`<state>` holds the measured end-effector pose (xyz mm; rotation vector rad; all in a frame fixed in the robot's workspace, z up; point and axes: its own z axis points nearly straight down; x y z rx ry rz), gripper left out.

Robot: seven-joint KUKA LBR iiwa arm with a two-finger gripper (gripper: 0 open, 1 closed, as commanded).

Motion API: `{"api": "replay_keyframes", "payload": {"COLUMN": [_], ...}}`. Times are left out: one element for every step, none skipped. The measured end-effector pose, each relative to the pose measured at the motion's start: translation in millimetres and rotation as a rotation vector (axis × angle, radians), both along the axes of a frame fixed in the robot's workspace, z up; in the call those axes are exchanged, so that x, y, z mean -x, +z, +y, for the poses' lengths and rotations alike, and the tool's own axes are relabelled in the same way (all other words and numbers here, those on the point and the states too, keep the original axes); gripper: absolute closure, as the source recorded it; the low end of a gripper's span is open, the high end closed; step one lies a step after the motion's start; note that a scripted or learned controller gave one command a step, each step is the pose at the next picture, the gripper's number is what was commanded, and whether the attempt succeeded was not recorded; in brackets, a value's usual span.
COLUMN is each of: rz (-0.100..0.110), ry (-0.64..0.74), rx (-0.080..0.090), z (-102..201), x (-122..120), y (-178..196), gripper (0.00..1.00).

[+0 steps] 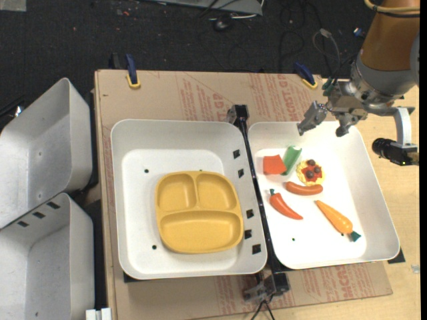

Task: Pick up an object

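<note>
Camera view, looking down at a slant on a tabletop [173, 89] covered with brown board.

Left bin [127, 179], centre of frame: white, shallow; holds one yellow divided plate [199, 212] with three compartments, lying flat.

Right bin [373, 199], right of centre: white, shallow; holds a cluster of toy foods in its upper-left half. Items: red block [273, 165], upper left of the cluster; green piece [291, 159], tilted, just beside the red block on its right; small yellow tart with dark berries [311, 172], to the right of the green piece; red sausage [303, 189], lying just below the tart; red chili pepper [285, 205], lower left, slanting; orange carrot [335, 219], lower right, slanting, green tip toward the bottom right.

Arm [390, 25], upper right of frame: grey with orange band. Claw [328, 122] hangs over the upper edge of the right bin, fingers spread apart, nothing between them. All foods lie apart from it, in the bin.

Two white tubs [40, 179], left edge of frame, off the board.
</note>
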<state>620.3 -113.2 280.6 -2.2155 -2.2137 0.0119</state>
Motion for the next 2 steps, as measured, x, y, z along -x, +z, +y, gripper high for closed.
{"api": "replay_keyframes", "payload": {"rz": [-0.012, -0.007], "ry": [0.002, 0.0], "rx": [0.002, 0.001], "z": [0, 5], "x": [-2, 1], "y": [7, -38], "gripper": [0.0, 0.0]}}
